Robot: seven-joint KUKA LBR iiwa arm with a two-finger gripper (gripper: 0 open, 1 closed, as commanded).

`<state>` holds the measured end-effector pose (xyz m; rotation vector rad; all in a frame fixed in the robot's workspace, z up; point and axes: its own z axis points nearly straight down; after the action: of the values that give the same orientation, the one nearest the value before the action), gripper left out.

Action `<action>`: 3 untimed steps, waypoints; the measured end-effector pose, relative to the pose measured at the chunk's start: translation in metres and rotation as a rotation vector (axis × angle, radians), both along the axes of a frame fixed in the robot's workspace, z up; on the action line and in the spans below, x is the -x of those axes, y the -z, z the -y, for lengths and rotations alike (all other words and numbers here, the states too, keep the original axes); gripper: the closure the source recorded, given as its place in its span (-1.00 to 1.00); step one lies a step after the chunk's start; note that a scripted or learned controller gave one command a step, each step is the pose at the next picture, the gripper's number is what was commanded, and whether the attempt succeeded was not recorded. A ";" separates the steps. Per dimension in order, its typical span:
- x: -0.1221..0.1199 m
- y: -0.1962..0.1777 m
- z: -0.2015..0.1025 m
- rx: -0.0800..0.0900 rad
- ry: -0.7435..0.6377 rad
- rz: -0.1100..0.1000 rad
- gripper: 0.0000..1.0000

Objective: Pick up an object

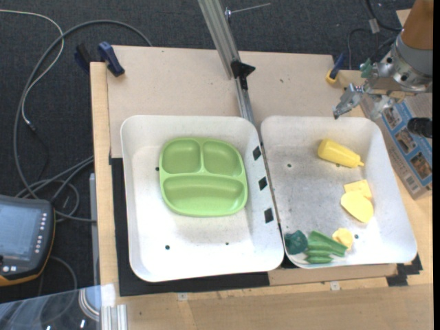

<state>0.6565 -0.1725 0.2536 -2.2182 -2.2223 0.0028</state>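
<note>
Presently the jaws hang above the right bin's far edge, state not discernible, with the yellow corn-like piece lying just nearer the camera, inside the bin, long axis roughly left-right.

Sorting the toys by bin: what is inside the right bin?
The right bin holds a yellow corn cob, two yellow pieces, a small yellow bit, a dark green lump and green pods. Nothing visibly covers them.
</note>
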 end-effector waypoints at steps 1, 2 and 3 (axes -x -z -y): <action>0.022 0.153 -0.066 -0.004 -0.001 -0.008 -1.00; 0.074 0.056 -0.148 -0.005 -0.006 0.006 -1.00; 0.153 0.061 -0.176 -0.003 0.000 -0.006 -1.00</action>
<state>0.5036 0.0039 0.1922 -2.2134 -2.2174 0.0059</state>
